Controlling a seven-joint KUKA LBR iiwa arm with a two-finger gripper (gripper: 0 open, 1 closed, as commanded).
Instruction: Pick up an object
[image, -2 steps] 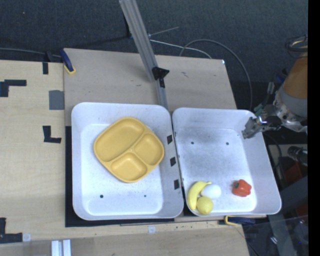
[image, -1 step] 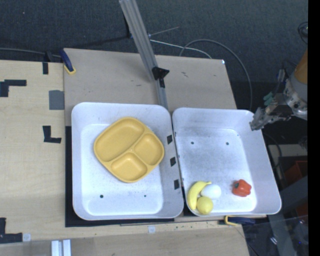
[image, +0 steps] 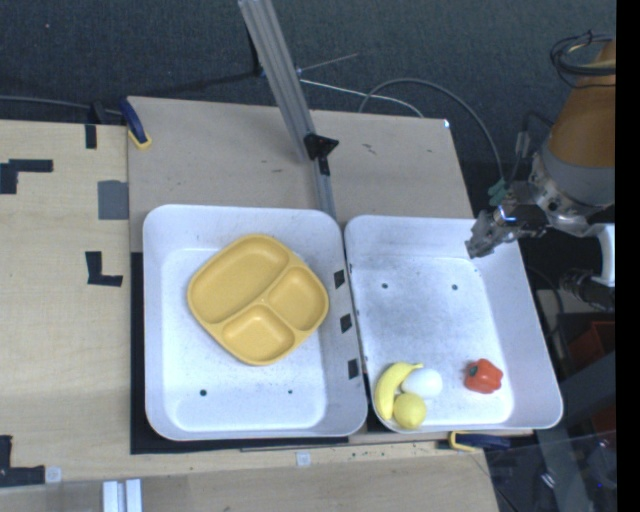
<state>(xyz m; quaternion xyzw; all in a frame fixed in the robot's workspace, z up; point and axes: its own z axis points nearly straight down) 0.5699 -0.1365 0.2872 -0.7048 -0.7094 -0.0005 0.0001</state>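
A yellow divided plate (image: 258, 298) lies in the left bin (image: 170, 330). In the right bin (image: 440, 290), near its front edge, sit a yellow banana (image: 393, 382), a white egg-like object (image: 424, 382) and a yellow lemon (image: 409, 409) bunched together. A red pepper-like object (image: 483, 375) rests a little to their right. My gripper (image: 483, 237) hangs over the right bin's far right corner, well away from all of these objects, with nothing visible in it.
A slanted metal pole (image: 290, 95) runs from the top of the view down to the divider between the bins. Cables (image: 420, 95) trail over the bench behind the right bin. Black tape marks (image: 100, 268) sit on the wooden surface at left.
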